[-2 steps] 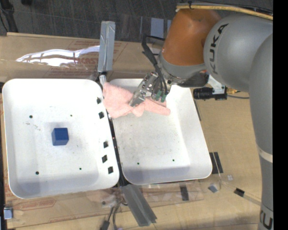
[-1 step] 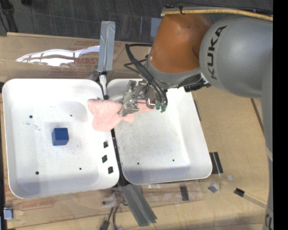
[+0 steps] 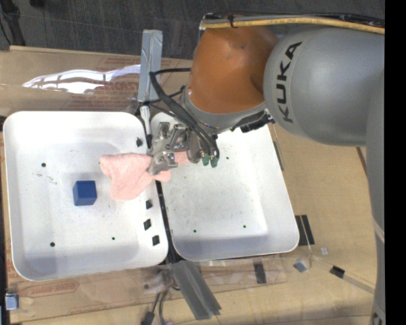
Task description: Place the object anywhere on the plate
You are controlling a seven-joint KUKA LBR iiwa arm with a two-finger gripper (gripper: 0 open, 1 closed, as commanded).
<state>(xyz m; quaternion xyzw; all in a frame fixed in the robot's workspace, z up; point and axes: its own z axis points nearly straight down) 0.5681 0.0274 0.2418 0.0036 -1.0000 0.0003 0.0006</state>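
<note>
While the grey arm (image 3: 325,80) leans in from the right with its orange band (image 3: 227,70) over the far edge of the bins, the claw (image 3: 164,156) hangs low over the seam where the two white bins meet. Its metal fingers (image 3: 166,144) point toward the left bin (image 3: 34,154), and a pale pink cloth (image 3: 130,173) sits right at their tips. The cloth's right end is bunched up against the fingers, and the claw looks pinched on that bunched corner, though the grip is small and partly masked by the metalwork.

Most of the cloth drapes leftward and nearward from the claw, lying over the right part of the left bin's floor, close to the dividing rim. A small blue cube (image 3: 85,192) rests on the floor of the same bin, just left of the cloth and apart from it, nearer to me than the claw.

Black cables (image 3: 164,95) loop from the wrist down to the claw, and two short green-tipped parts (image 3: 211,160) stick out on its right side, over the far left corner of the right bin (image 3: 257,215). Both bins sit on a brown cardboard-covered counter (image 3: 331,202), with strips of dark tape at the bins' near edges.
</note>
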